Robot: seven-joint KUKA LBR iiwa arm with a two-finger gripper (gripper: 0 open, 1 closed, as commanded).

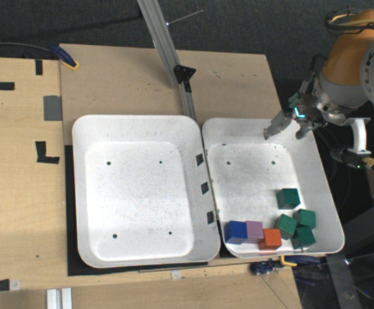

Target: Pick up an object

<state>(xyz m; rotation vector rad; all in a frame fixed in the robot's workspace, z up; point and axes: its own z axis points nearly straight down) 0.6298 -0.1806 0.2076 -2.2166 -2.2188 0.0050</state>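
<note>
A pale wooden bench (19, 172) on dark flooring carries two shallow white trays side by side. The left tray (84, 192) holds nothing to grasp. In the right tray (251, 172), all the blocks crowd the lower right of the frame: a blue block (236, 231), a lilac block (254, 230), an orange block (271, 238) and four dark green blocks (296, 221), small and cube-like, mostly touching. At the upper right the gripper (289, 125) hangs over the tray's far rim, fingers spread apart and gripping nothing. By my reading the pick has not begun; reaching, closing and lifting remain.
</note>
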